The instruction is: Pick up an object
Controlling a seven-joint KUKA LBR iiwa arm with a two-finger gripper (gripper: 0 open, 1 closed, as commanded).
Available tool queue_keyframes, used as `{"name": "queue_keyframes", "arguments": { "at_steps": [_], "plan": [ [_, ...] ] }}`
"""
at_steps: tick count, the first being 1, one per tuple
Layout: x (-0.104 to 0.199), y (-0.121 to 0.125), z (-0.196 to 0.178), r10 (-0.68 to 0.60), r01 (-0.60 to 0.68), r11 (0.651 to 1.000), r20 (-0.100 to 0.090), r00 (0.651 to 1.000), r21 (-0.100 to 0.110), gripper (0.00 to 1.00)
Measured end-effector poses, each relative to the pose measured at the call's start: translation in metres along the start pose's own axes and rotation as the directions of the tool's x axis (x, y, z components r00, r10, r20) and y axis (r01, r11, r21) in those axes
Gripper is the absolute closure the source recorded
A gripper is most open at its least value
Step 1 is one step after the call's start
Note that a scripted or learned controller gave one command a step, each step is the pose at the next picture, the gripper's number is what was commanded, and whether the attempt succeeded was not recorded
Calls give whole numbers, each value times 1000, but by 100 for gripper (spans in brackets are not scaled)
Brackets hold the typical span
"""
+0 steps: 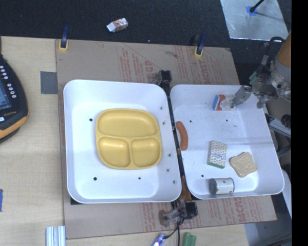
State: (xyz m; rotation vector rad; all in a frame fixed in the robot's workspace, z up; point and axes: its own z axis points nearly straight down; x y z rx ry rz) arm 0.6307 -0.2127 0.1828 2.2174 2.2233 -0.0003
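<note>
My gripper [248, 99] hangs over the far right corner of the right bin [256, 127], fingers spread open with nothing between them. Its left fingertip [235, 99] is right beside a small red, white and blue packet [220, 102]. Also in this bin are an orange-red sausage [182, 135] along the left wall, a green patterned box [217, 154], a beige toast-shaped piece [243, 164] and a small white and grey can [221, 186] lying on its side near the front.
The left bin [82, 178] holds a yellow divided plate [128, 138]. A pendant controller [2, 101] lies at the bench's left edge. A crumpled wrapper [117, 24] sits on the dark floor behind.
</note>
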Motion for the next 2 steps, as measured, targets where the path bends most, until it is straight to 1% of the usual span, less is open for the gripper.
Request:
{"name": "queue_keyframes", "arguments": {
  "at_steps": [1, 2],
  "plan": [
    [34, 25, 48, -2, 2, 1000, -2, 1000, 6, 0],
    [3, -59, 91, -1, 1, 1000, -1, 1000, 6, 0]
  ]
}}
